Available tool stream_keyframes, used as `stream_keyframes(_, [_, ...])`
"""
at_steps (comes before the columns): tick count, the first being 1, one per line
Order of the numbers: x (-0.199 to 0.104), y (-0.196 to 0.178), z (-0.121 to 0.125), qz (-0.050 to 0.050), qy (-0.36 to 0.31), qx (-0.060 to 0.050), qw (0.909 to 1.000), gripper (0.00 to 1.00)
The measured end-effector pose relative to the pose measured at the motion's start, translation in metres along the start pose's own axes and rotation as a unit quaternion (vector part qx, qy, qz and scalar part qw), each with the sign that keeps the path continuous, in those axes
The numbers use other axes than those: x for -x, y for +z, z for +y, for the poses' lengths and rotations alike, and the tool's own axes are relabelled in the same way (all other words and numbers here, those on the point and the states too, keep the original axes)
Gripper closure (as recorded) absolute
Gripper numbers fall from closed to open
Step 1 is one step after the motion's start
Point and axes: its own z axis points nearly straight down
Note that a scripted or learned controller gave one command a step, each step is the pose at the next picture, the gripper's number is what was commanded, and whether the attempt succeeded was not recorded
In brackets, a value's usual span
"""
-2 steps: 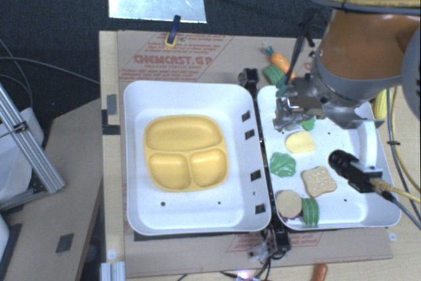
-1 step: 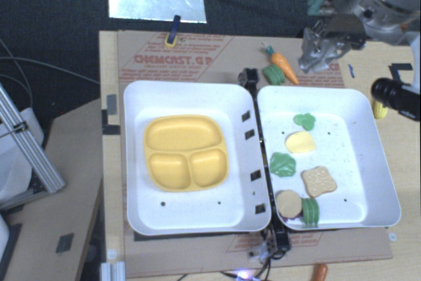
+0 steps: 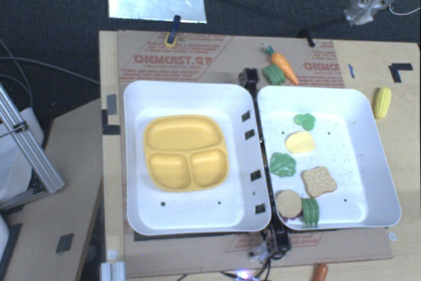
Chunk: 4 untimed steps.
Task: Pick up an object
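The right white bin (image 3: 375,161) holds several toy foods: a small green piece (image 3: 304,120), a pale yellow piece (image 3: 300,141), a green leafy piece (image 3: 283,164), a slice of toast (image 3: 319,181), a round tan biscuit (image 3: 288,204) and a green ribbed piece (image 3: 310,210). My gripper (image 3: 364,6) hangs at the top right of the camera view, over the dark floor beyond the bench's far edge. It is well away from both bins and nothing is seen in it.
The left white bin (image 3: 138,207) holds a yellow divided tray (image 3: 186,151). On the bench outside the bins lie a carrot (image 3: 284,64) beside a green piece (image 3: 273,74), a yellow corn cob (image 3: 382,102) and an orange item (image 3: 320,271) at the front edge.
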Motion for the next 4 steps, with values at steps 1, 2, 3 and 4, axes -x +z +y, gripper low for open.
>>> stream_keyframes(1, [-0.109,0.147,-0.068,0.004,-0.011,-0.012,0.9999,1.00])
stream_keyframes(2, [-0.154,0.277,-0.110,0.002,-0.008,-0.011,0.9999,1.00])
stream_keyframes(3, [-0.235,0.193,-0.130,0.005,-0.010,0.000,0.9999,1.00])
stream_keyframes(4, [-0.261,0.031,-0.082,0.007,-0.007,0.007,0.9999,1.00])
